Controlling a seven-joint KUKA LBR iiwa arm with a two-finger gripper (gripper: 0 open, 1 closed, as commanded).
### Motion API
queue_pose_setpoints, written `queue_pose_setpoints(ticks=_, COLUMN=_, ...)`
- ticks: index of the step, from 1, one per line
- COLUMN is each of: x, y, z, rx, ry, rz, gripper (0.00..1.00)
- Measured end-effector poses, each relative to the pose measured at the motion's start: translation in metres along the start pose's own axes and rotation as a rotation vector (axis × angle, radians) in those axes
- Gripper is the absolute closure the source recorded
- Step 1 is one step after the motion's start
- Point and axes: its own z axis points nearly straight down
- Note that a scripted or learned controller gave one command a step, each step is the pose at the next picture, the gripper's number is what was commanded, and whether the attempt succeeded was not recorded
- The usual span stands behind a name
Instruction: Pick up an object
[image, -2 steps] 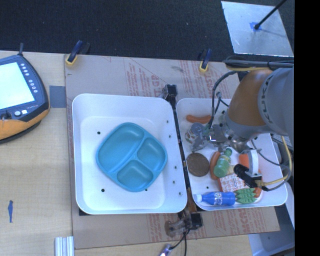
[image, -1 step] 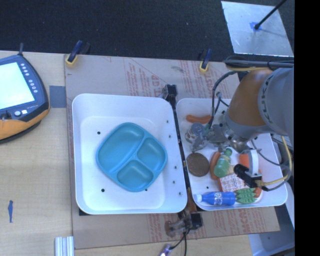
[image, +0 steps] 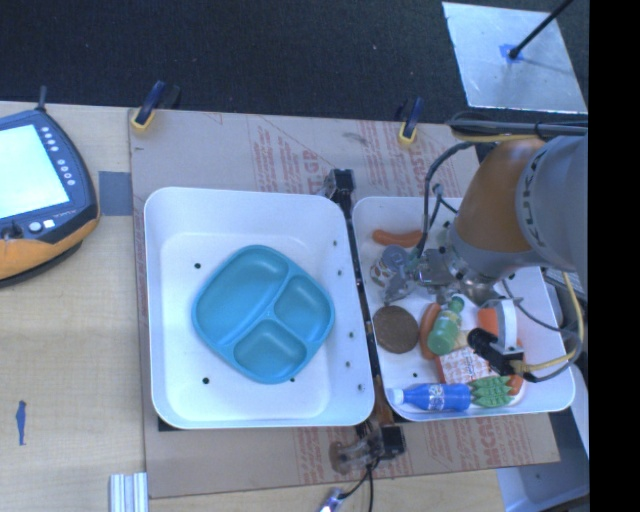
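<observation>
The tool (image: 412, 272) hangs low over the crowded right bin (image: 556, 400), near its left wall; its grip state cannot be told. The left bin (image: 160, 300) holds a blue divided plate (image: 263, 313), with bare floor all round.

red printing is running in rows across the cardboard sheet (image: 290, 160) under the white bins, too faint to read. the blue bottle (image: 436, 397) is showing a label, blurred beyond reading. the carton (image: 465, 365) beside it is carrying print too small to read.

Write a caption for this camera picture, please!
Grey-and-orange arm reaching into the cluttered right white bin; blue divided plate in the left.
</observation>
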Motion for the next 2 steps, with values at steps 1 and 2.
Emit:
queue_pose_setpoints(ticks=1, x=0.0, y=0.0, z=0.0, rx=0.0, ry=0.0, rz=0.0, gripper=0.0)
queue_pose_setpoints(ticks=2, x=0.0, y=0.0, z=0.0, rx=0.0, ry=0.0, rz=0.0, gripper=0.0)
